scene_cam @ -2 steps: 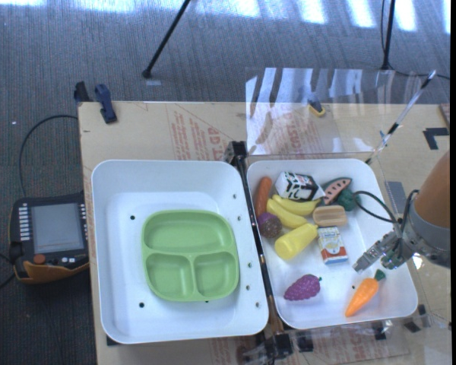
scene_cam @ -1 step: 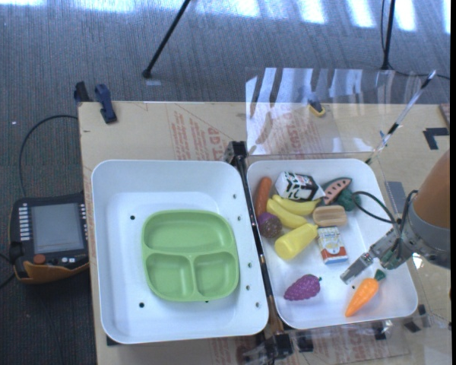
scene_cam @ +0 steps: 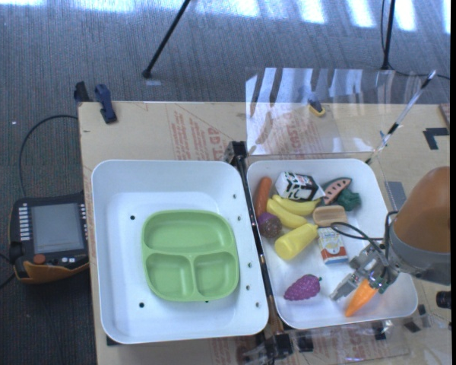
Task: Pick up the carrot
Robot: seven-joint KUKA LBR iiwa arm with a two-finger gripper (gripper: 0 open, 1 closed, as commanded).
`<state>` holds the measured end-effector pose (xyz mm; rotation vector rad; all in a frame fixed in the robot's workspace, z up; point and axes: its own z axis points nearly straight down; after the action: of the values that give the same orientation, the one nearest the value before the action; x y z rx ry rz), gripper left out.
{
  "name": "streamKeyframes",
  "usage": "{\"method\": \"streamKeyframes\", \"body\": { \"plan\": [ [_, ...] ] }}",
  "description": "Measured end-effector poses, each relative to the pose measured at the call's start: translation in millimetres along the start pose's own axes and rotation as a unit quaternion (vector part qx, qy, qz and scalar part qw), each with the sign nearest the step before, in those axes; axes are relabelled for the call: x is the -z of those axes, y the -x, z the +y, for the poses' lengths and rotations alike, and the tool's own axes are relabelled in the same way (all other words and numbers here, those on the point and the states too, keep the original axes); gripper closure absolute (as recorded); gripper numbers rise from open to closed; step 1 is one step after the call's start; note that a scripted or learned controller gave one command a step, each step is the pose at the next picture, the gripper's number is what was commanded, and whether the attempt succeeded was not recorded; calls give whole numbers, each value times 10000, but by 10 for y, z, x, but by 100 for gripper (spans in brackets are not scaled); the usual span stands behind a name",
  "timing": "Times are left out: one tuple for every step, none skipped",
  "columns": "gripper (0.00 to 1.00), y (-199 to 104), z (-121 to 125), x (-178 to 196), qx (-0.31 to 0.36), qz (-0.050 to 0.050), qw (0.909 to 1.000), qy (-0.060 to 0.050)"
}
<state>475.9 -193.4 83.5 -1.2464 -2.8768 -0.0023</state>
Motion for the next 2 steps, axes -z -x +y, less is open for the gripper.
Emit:
{"method": "streamKeyframes", "body": {
  "plan": [
    [100, -9, 11, 64, -15, 26, 10000, 0],
    [100, -393, 360, -3, 69, 20, 10000, -7]
  ]
}}
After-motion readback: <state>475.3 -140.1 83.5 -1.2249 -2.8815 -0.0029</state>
